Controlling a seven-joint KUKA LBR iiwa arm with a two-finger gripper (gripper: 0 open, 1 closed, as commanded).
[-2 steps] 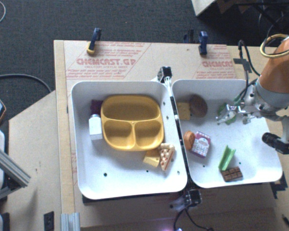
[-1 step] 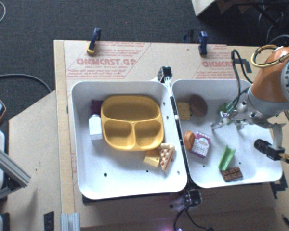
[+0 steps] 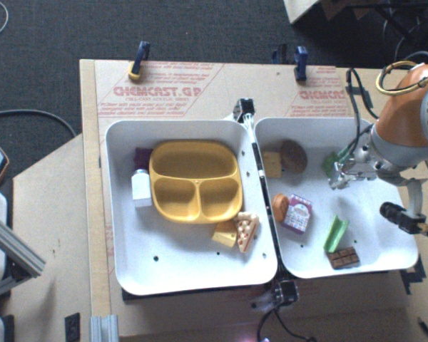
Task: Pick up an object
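My gripper (image 3: 340, 179) hangs over the upper right part of the right bin (image 3: 385, 251), reaching in from the right below the arm's orange band. A small green object (image 3: 331, 164) lies right against its tip, partly hidden by it. Whether that object is held I cannot tell. Lower in the same bin lie a green strip (image 3: 335, 234), a brown chocolate bar (image 3: 343, 258), a pink and purple carton (image 3: 297, 213) and an orange piece (image 3: 279, 206). A brown round piece (image 3: 294, 156) and a yellow block (image 3: 272, 164) sit at the bin's upper left.
The left bin (image 3: 121, 191) holds a yellow divided plate (image 3: 196, 181), a white bottle (image 3: 141, 187), a dark purple piece (image 3: 143, 156), a pizza slice (image 3: 247, 231) and a cheese wedge (image 3: 224, 238). A black part of the arm (image 3: 401, 216) juts over the right bin's right side.
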